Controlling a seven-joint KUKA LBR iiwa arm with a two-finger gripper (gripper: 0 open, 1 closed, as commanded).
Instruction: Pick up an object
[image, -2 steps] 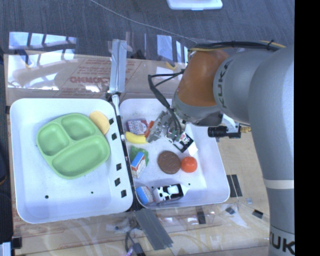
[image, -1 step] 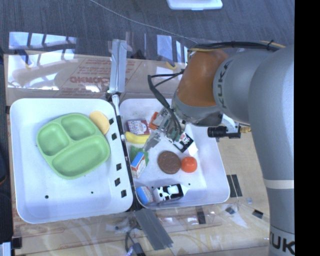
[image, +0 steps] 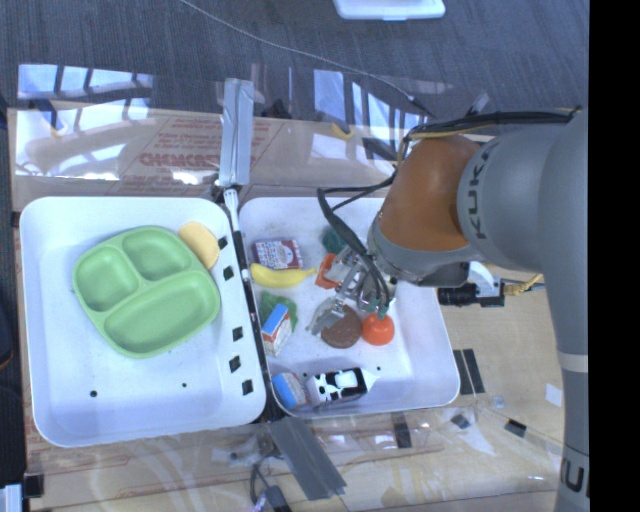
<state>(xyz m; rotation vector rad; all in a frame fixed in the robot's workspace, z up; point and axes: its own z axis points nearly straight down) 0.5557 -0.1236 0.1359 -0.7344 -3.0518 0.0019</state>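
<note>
Brown round disc (image: 341, 332), beside orange tomato (image: 378, 329)

White "KUKA" lettering on the grey arm (image: 478, 205), red print on the cardboard sheet (image: 180, 150) unreadable

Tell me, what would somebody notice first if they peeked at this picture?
Probably the big grey arm with its orange band, reaching in from the right so its claw hangs over the toys in the right bin. Next comes the bright green divided plate in the left bin, with a yellow piece at its upper right edge. A yellow banana and an orange tomato-like toy also pop out.
</note>
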